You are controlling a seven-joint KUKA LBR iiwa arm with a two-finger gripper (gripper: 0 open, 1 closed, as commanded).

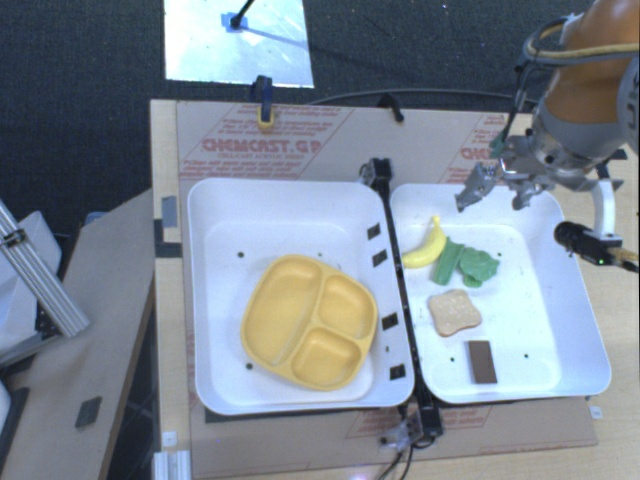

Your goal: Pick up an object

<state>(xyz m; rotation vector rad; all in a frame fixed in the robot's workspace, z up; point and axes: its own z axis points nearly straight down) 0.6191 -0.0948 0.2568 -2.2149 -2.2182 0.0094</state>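
Open jaws (497, 191) above right bin (570, 318), apart from banana (427, 248).

Left bin (215, 268) holds a tray (308, 320); right bin (570, 338) holds perhaps four items

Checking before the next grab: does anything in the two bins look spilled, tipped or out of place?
Nothing stands out. The yellow tray lies flat in the left bin, turned at a slant. The banana touches the green item; toast and brown bar lie apart.
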